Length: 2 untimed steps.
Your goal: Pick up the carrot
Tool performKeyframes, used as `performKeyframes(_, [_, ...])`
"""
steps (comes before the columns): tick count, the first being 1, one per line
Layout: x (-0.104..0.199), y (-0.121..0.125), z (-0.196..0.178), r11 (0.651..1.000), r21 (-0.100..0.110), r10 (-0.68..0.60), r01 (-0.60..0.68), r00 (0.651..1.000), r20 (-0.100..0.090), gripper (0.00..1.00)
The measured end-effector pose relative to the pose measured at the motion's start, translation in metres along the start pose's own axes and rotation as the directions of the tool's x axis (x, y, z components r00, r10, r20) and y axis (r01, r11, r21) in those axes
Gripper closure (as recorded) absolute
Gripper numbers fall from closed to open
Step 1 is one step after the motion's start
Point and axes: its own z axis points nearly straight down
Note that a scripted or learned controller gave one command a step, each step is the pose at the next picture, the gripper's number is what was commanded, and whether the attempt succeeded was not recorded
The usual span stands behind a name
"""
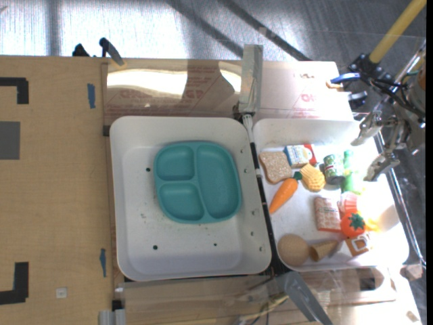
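The orange, tapered toy carrot (283, 194) lies tilted in the right-hand white bin (399, 232), near its left wall, just beside the yellow toy corn cob (312, 177). The metal two-finger gripper (379, 156) hangs over the bin's right rim, fingers apart, gripping nothing

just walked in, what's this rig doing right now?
The grey arm's gripper hangs over the right white bin's far right side, with nothing seen in it. The orange toy carrot it is meant to pick up lies untouched near that bin's left wall, beside a toy bread slice and corn cob. The left bin holds a teal divided plate.
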Motion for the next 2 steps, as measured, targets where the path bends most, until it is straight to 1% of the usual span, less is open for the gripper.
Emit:
performKeyframes(1, [0.02,0.057,0.097,0.996,-0.005,0.09,-0.09,0.996,-0.011,0.0])
performKeyframes(2, [0.02,0.101,0.146,0.999,-0.001,-0.051,0.051,0.999,0.002,0.0])
